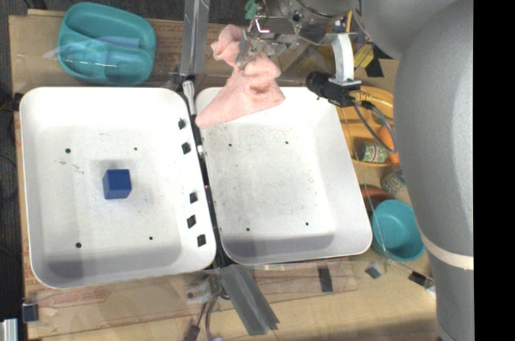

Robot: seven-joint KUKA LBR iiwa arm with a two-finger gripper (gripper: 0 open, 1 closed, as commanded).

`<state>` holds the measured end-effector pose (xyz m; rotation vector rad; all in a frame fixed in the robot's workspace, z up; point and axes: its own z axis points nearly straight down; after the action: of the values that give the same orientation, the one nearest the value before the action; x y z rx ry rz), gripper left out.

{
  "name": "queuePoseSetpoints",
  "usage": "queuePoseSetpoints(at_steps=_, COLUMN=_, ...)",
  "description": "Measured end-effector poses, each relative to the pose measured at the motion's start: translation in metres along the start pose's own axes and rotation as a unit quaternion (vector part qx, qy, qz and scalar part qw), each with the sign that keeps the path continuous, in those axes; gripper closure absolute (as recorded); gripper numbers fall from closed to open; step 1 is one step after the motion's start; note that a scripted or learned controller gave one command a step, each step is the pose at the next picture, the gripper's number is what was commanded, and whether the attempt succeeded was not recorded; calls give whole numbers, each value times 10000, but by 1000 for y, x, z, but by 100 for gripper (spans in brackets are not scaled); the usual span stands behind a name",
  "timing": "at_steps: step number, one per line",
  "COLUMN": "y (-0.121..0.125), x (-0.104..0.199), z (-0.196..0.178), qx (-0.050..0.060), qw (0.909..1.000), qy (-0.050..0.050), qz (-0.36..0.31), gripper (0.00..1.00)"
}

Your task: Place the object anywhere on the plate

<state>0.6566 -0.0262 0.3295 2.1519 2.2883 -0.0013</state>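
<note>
A pink cloth (251, 88) hangs over the far-left corner of the right bin (282, 178), its lower tip trailing near the divider between the bins. Its upper end is bunched between the fingers of my gripper (256, 42), which is shut on it just above the bin's far rim. A teal plate-like dish (106, 42) lies on the bench beyond the left bin, well to the left of the gripper. A small blue cube (117, 183) sits in the left bin (40, 130).
The grey arm covers the right side of the view. A teal bowl (399, 228), a can (372, 151) and cables lie to the right of the right bin. A grey bar (194, 30) stands upright between the bins at the back.
</note>
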Motion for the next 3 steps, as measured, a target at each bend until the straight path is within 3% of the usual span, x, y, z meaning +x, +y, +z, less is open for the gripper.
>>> queuePoseSetpoints(at_steps=1, y=-47, x=6, z=-2, qx=10, qw=9702, qy=4, qz=-2425, gripper=100)
queuePoseSetpoints(at_steps=2, y=3, x=55, z=1, qx=-1, qw=9834, qy=-3, qz=-1816, gripper=100)
queuePoseSetpoints(at_steps=3, y=-55, x=20, z=-15, qx=4, qw=9686, qy=1, qz=-2486, gripper=100)
